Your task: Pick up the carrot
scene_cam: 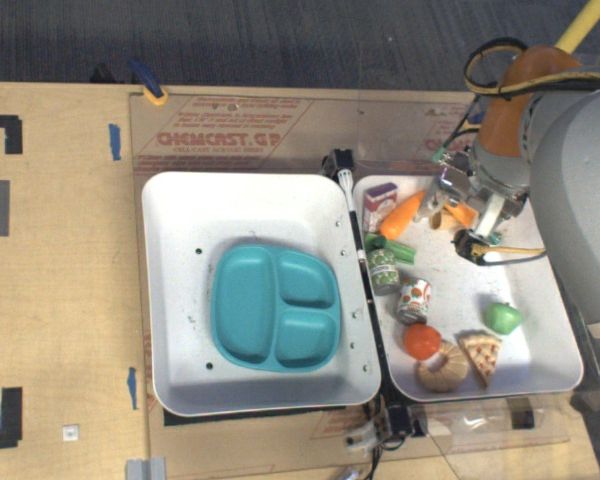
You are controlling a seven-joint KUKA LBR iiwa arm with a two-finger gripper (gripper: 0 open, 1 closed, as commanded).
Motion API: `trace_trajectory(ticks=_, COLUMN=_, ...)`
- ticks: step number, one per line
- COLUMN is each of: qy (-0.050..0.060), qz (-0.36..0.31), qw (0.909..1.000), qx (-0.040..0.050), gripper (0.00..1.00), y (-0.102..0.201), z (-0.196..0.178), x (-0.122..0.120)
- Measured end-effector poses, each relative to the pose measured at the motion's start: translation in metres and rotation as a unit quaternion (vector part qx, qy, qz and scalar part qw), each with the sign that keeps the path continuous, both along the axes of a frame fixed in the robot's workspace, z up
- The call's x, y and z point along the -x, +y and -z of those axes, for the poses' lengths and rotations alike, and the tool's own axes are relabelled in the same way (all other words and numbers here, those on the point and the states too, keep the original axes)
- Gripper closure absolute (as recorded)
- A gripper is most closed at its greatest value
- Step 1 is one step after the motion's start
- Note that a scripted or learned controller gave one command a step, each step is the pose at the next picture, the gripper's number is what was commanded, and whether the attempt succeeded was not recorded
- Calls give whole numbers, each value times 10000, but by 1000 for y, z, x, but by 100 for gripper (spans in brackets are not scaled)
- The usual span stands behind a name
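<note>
The carrot is an orange cone lying at a slant in the back left part of the right bin, its green top pointing toward the front. My gripper hangs low over the back of that bin, just right of the carrot's thick end and close to touching it. A small orange patch shows right beside the gripper; I cannot make out what it belongs to. The grey arm with its orange band comes in from the upper right.
A purple-and-white carton stands left of the carrot. Two small cans, a red tomato, a green fruit, a pizza slice and a bread piece lie toward the front. The left bin holds a teal divided plate.
</note>
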State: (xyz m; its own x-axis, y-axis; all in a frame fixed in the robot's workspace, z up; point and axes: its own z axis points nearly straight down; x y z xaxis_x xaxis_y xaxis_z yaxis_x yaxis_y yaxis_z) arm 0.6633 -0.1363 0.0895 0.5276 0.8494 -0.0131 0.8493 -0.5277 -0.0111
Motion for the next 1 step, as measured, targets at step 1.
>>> trace_trajectory(ticks=1, qy=-89, qz=439, qw=9990, qx=-18, gripper=0, y=43, z=2, x=10)
